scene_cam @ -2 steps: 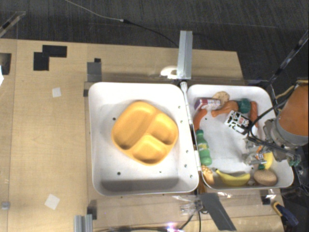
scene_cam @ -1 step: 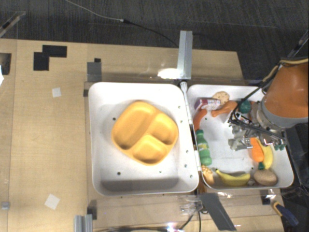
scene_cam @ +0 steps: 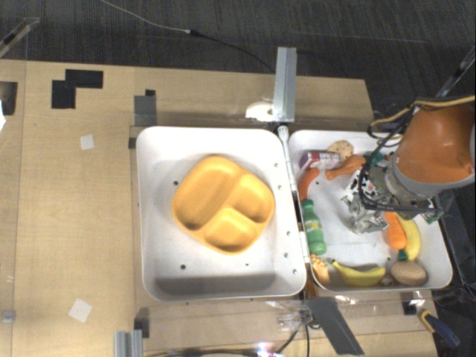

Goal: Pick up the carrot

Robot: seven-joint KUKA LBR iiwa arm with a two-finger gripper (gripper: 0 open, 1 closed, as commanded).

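From above, the end effector (scene_cam: 362,216) hangs low in the right bin (scene_cam: 446,274); whether it grips anything, I cannot tell. The carrot (scene_cam: 396,230) lies just at its three o'clock, touching a banana (scene_cam: 410,238).

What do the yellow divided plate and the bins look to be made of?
Yellow divided plate: likely moulded plastic with a semi-gloss finish; it has soft rounded compartments, uniform colour and faint highlights. Left bin and right bin: probably plastic or painted sheet, matte white; walls are smooth with rounded corners and small dark dots, possibly holes or fasteners. The picture cannot settle which.
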